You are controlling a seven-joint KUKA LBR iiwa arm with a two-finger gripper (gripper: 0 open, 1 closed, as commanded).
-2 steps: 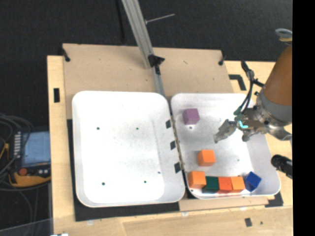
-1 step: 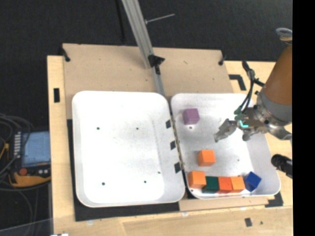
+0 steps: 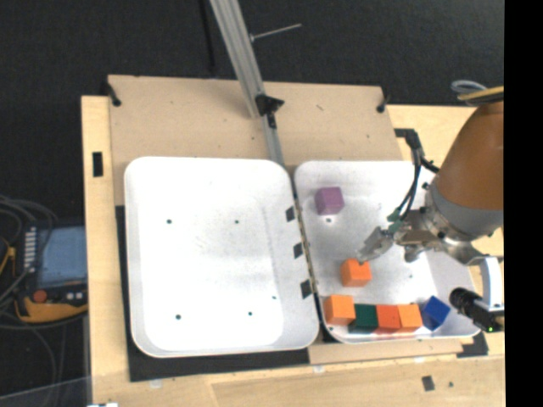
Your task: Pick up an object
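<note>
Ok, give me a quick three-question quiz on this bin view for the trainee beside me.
1. True or false: the purple block lies in the left bin.
2. Which block lies nearest the gripper? A) the blue block B) the lone orange block C) the green block
3. Fill in: the row of blocks lies along the right bin's ____ wall.

Key: 1. False, it lies in the right bin, near its far left corner. 2. B, it sits just below the gripper. 3. Near, meaning the bottom edge of the camera view; the row holds orange, green and blue blocks.
</note>
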